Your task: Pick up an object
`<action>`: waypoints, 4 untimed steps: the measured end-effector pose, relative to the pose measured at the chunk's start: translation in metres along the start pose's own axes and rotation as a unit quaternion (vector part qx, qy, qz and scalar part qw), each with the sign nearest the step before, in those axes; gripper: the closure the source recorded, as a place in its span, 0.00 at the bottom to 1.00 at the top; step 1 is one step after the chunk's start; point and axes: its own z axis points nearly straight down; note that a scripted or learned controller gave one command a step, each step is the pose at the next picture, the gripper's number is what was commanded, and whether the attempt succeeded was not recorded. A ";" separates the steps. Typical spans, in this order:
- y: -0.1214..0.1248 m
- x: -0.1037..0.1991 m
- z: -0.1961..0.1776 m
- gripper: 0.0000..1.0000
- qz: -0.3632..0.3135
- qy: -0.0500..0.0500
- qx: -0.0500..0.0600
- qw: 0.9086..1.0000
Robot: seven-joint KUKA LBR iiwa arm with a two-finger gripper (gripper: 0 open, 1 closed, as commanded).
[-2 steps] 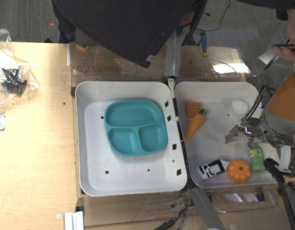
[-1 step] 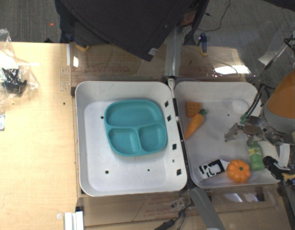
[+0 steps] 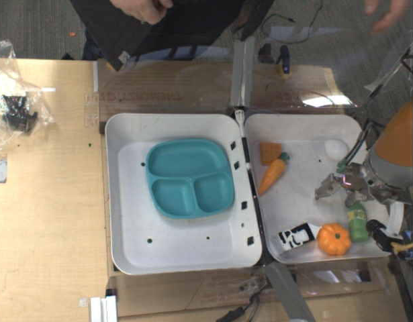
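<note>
Wood bench (image 3: 45, 200), two bins | I see gripper (image 3: 340, 186) spread wide, holding nothing | green bottle (image 3: 357, 223), pumpkin (image 3: 334, 239) close by | carrot (image 3: 272, 174) further left | teal tray (image 3: 190, 178) in left bin (image 3: 125, 247)

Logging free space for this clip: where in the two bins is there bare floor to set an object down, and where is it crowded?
Left bin: bare floor rings the teal tray, widest below it. Right bin: an open patch lies between the carrot and the gripper, another along the top by the white object. The lower right corner is crowded: pumpkin, green bottle, black-and-white box.
</note>
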 end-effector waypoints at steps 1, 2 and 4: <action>-0.009 -0.002 0.000 0.00 -0.015 -0.001 0.001 1.000; -0.016 -0.005 -0.007 0.00 -0.009 -0.002 0.002 1.000; 0.062 0.019 -0.010 0.00 -0.015 -0.006 0.000 1.000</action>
